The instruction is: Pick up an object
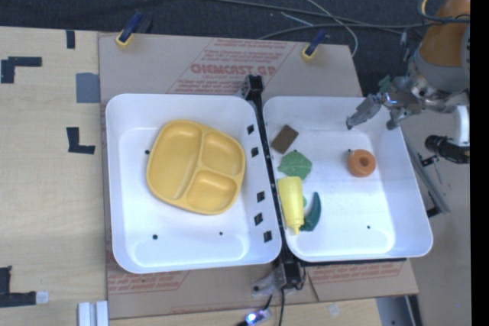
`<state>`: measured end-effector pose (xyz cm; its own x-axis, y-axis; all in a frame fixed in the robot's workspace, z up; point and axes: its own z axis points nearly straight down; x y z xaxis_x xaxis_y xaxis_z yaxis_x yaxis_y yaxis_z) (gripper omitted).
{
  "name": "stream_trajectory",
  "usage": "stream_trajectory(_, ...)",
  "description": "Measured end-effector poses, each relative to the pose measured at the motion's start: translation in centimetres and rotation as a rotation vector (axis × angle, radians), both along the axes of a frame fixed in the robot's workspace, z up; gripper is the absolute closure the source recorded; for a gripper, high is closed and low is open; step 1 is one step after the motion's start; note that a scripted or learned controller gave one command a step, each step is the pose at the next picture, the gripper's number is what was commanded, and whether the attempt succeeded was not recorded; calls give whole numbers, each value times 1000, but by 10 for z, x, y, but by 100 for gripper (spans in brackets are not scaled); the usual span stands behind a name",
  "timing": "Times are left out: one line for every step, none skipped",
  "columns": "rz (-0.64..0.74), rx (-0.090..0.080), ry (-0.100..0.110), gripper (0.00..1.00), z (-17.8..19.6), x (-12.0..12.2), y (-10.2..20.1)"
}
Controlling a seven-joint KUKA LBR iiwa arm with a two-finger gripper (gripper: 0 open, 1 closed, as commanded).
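1. gripper [378, 112] hangs over the right bin's [397, 240] far right corner; fingers look parted, though they're small here, and nothing sits between them.
2. nearest candidate: the orange ring [361, 163], just below the fingertips on the bin floor, apart from them.
3. brown block [284, 137], green piece [295, 163] and yellow corn [291, 202] lie further left.
4. nothing lifted; descent, grasp and lift all remain.

Grey arm [439, 50] at right, fingers [359, 118] spread, empty
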<state>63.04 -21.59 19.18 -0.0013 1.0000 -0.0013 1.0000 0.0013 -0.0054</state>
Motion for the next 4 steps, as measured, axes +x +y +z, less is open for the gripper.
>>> stream_trajectory(1, 0, 1, 0, -58, 3, 9)
stream_trajectory(2, 0, -4, 100, -44, 4, 10)
stream_trajectory(1, 1, -11, 100, 14, 12, 18)
stream_trajectory(1, 0, -10, 100, 76, 8, 22)
